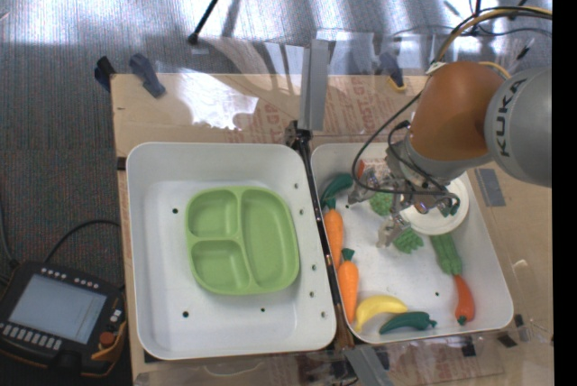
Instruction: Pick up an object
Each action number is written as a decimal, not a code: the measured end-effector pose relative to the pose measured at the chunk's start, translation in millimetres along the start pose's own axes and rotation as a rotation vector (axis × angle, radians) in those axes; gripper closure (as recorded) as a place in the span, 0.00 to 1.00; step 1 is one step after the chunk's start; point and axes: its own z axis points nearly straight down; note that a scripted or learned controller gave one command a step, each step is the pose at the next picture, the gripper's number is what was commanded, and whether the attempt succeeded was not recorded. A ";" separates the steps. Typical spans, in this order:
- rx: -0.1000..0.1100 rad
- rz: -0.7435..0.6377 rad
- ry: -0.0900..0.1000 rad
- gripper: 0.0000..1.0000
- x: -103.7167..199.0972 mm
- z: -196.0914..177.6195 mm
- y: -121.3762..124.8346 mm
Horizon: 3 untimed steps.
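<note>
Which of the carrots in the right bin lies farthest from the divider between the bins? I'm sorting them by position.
The carrot near the right bin's far right edge, leafy top pointing up. The other two carrots lie along the divider.

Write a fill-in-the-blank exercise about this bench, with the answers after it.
1. The divided plate in the left bin is ____ in colour.
2. That plate has ____ compartments.
3. The banana lies in the ____ bin.
4. The tool hangs over the ____ bin.

Missing words: green; three; right; right
</note>
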 end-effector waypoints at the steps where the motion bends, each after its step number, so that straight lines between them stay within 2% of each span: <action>1: -0.004 0.000 0.001 1.00 -0.8 -7.3 1.7; 2: -0.004 0.000 0.001 0.00 -0.7 -7.0 1.7; 3: -0.007 -0.001 0.002 1.00 -1.2 -14.4 2.8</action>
